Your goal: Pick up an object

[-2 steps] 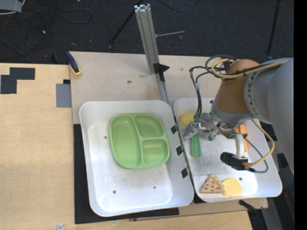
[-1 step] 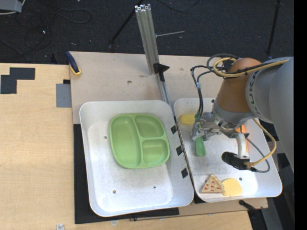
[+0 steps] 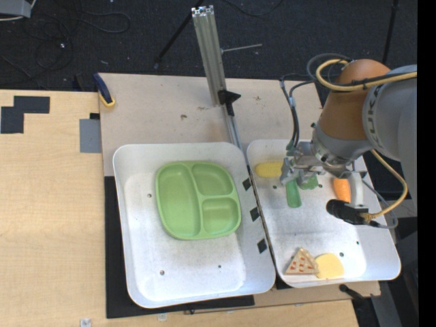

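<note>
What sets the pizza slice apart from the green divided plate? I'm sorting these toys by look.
The pizza slice is a small triangle, tan with red spots; the green divided plate is far larger, rounded and plain green. The slice lies in the right bin near its front edge; the plate sits mid left bin. Both lie flat.

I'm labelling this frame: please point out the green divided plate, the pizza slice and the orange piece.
green divided plate (image 3: 198,200): camera view, its middle ridge.
pizza slice (image 3: 300,263): camera view, its topped face.
orange piece (image 3: 342,189): camera view, its middle.

Gripper (image 3: 298,177) low, pointing down
</note>
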Robot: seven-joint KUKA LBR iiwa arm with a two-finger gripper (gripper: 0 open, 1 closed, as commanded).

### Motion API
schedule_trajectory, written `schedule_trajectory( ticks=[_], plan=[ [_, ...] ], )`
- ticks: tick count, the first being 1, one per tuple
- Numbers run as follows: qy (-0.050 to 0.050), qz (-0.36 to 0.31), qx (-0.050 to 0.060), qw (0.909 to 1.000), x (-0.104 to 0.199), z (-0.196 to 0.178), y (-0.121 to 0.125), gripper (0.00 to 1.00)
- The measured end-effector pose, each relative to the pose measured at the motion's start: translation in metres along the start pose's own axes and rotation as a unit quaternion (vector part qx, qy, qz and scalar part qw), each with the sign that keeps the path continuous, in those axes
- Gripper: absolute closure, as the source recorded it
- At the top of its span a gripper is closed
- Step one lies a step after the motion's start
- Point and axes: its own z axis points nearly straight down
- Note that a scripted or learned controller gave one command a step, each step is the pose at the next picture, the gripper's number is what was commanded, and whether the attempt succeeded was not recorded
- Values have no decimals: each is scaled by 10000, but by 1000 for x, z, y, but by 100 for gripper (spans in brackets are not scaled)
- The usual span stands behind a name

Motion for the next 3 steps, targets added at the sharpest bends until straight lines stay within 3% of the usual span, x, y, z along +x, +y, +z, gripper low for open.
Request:
schedule_trajectory(
  ticks=[2, 3],
  plan=[
    [0, -7, -3, 10000, 5, -99, -3, 100],
    [12, -23, 33, 10000, 55, -82, -9, 100]
  ],
)
